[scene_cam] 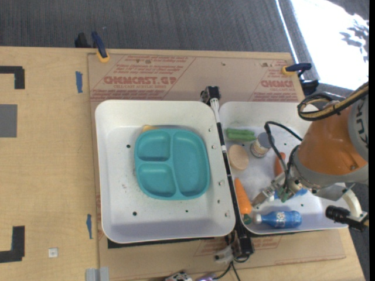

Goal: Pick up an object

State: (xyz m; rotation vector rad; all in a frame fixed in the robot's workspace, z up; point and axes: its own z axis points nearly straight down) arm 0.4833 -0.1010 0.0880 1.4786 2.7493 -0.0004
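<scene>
Hovering tool just above blue bottle, beside carrot.

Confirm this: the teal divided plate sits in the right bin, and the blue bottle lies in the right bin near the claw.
Not quite. The camera view shows the teal divided plate in the left bin, not the right. The blue bottle does lie in the right bin near the claw.

Two white bins sit side by side on the worktop. The left bin holds a teal divided plate. In the right bin, the end effector hangs low at centre. A carrot lies at its 9 o'clock, a blue bottle at 5 o'clock, a green object at 11 o'clock.
</scene>
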